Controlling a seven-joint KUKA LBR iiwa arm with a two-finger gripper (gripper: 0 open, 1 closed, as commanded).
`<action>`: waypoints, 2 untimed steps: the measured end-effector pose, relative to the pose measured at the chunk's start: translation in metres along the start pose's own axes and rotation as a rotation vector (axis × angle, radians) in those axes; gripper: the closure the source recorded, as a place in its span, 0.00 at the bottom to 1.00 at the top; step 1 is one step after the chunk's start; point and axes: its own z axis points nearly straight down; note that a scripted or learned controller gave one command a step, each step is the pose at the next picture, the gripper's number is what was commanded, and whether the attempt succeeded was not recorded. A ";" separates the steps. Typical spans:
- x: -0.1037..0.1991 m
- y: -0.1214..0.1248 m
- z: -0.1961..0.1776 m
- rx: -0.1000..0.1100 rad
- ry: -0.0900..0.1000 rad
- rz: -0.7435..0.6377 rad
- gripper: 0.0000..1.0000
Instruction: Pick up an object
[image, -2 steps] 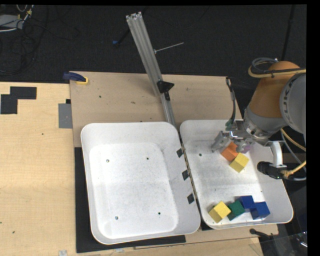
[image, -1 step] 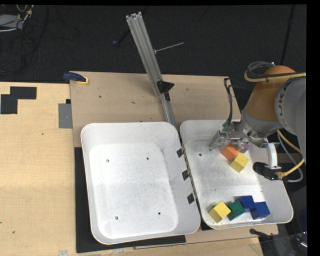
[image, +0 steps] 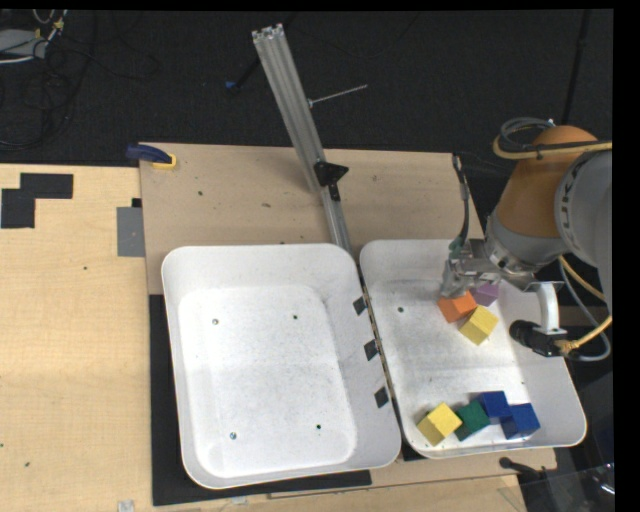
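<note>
Near front rim of right bin (image: 560, 440): yellow cube (image: 438, 424), green block (image: 473, 417), blue blocks (image: 508, 412). Gripper (image: 468, 283) low over orange block (image: 458, 307); finger state cannot tell. Purple block (image: 486, 292) and yellow block (image: 479, 326) just beside. Left bin (image: 200, 268) alongside.

the left bin (image: 262, 370) lay bare across its floor, open to a reach from above. in the right bin (image: 420, 350) the middle floor was free; an orange block (image: 458, 307), purple block (image: 486, 292) and yellow block (image: 479, 325) crowded its far side, and a yellow, green and blue cluster (image: 478, 417) blocked the near edge. a slanted metal rail (image: 300, 130) stood behind the bins.
</note>
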 end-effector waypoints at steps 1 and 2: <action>-0.001 0.004 -0.064 0.023 0.009 -0.005 1.00; -0.006 0.015 -0.121 0.022 0.009 -0.006 1.00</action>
